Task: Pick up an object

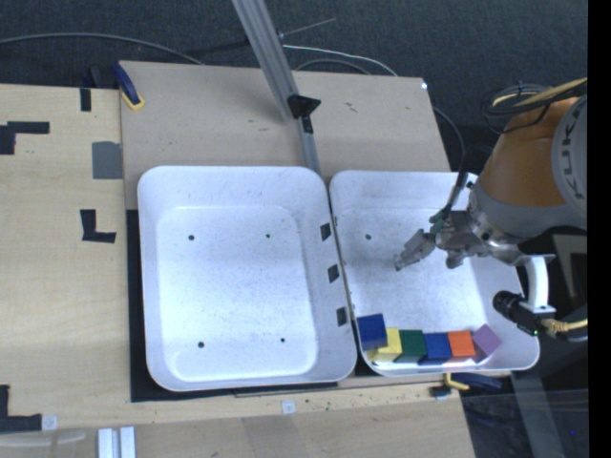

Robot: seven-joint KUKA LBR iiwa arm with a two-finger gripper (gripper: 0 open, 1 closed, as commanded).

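Several small blocks lie in a row along the near edge of the right bin (401,194): a blue block (371,329) on a yellow one (387,350), then a green block (412,344), another blue block (438,347), an orange block (461,344) and a purple block (486,339). My gripper (426,249) hangs over the middle of the right bin, well above and behind the row. Nothing shows between its fingers, which look spread apart.
The left bin (153,256) stands beside the right one, with black clips along the shared wall. A slanted metal pole (267,41) rises from behind the bins. A yellow-and-blue tool (130,89) lies on the bench at the far left.
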